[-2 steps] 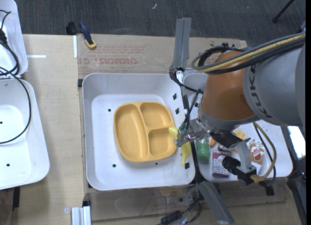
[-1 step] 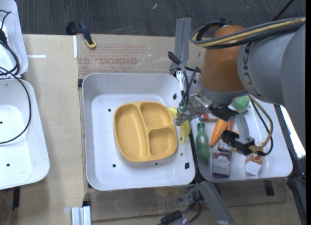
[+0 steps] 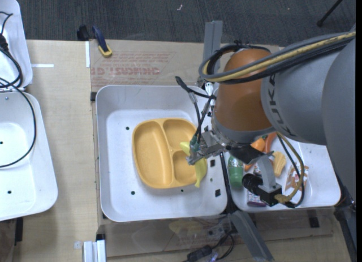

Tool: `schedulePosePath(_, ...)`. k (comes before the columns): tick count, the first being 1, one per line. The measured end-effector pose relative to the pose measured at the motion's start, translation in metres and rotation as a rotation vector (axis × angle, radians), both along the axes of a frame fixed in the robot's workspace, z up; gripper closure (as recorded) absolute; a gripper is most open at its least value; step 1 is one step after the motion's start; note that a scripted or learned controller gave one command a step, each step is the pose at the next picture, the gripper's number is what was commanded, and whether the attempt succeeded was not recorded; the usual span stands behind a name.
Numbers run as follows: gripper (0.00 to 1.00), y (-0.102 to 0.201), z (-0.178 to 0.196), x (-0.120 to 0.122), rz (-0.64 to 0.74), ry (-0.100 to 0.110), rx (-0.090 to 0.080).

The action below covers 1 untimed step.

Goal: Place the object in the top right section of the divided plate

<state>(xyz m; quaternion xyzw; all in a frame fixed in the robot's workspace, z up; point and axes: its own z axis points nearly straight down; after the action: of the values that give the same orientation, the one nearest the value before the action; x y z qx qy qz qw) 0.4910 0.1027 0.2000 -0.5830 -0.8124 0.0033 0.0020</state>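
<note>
The grey arm [image 3: 308,94] reaches in from the right, its bulk covering much of the right-hand bin [image 3: 325,196], and its orange band [image 3: 244,94] sits directly above the wrist as the tool points down and to the left. The gripper [image 3: 196,152] hangs over the right edge of the yellow divided plate [image 3: 164,153], at the boundary between the plate's two smaller right-hand sections. A yellow-green banana-like object [image 3: 200,171] lies right at the gripper: its upper end shows beside the tool and its lower end trails down past the plate's rim onto the bin floor. Whether the gripper is closed around it or merely above it cannot be told from this angle. The plate rests in the left-hand white bin [image 3: 113,142], stretching away to the left of the gripper. Behind the gripper to the right, under the arm, the other bin holds a jumble of items, among them a green object [image 3: 235,171] and orange pieces [image 3: 266,142]. The bins stand on a pale wooden bench [image 3: 62,74]; beyond its far edge is dark carpet [image 3: 141,0], and a blue-and-yellow clamp [image 3: 100,42] sits at the bench's far side.
</note>
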Motion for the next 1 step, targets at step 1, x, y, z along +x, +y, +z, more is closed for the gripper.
schedulePosePath(1,0.00,-0.0001,0.0000,0.0000,0.000,0.000,0.000)
